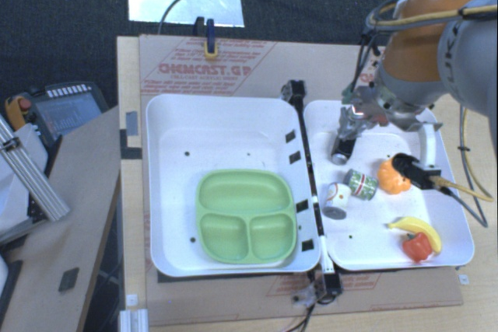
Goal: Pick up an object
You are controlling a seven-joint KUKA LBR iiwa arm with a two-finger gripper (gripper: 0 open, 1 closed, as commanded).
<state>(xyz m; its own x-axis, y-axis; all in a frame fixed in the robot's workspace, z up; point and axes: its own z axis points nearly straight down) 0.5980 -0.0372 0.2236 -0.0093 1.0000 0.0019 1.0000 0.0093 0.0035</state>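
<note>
Gripper [341, 148] low in the right bin [367, 241], near its left wall; whether it is open or closed cannot be told, and nothing is seen held. The nearest candidate, a small green-and-white can [361, 183], lies on its side just in front of it, an orange [391, 178] beside it. A sound pick would centre over the can and close across its narrow width, clear of the orange

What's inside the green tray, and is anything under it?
The green tray has three compartments, all bare plastic. It lies flat in its white bin; the bin floor beneath it is covered, so nothing there can be checked.
</note>
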